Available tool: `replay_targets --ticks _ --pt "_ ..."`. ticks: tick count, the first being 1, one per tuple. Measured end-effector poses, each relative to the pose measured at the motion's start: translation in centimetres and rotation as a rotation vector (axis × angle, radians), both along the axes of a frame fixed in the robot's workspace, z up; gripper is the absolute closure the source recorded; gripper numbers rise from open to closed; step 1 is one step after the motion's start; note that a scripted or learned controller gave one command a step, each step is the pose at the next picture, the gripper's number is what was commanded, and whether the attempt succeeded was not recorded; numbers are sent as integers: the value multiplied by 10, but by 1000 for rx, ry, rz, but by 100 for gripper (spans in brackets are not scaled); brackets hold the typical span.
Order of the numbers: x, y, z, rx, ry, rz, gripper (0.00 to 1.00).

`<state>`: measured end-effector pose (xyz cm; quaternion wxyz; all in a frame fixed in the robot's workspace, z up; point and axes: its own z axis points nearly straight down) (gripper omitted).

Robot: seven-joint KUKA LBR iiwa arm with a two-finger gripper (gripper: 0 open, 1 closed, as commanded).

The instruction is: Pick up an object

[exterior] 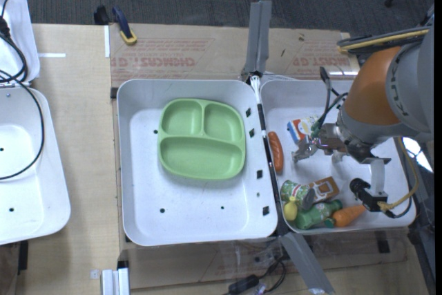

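My gripper [319,150] hangs low over the middle of the right bin [397,169], with the grey arm and its orange band [373,90] coming in from the right. Just left of it lies an orange-red sausage [276,150] along the bin's left wall. A small white packet with red and blue print [300,128] lies just beyond the gripper. Nearer the front are a green pouch [295,190], a brown box [324,188], a green bottle [316,215] and an orange carrot [347,215]. I see nothing held in the gripper.
The left bin [138,169] holds a light green divided plate [203,139] toward its back. A raised divider [261,141] separates the two bins. A white sink-like tray with black cables [21,148] sits at the far left.
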<state>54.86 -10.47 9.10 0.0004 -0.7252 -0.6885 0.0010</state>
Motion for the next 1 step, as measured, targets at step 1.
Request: replay_targets --ticks 1 --pt "-72 -20 13 1 1 -203 0"
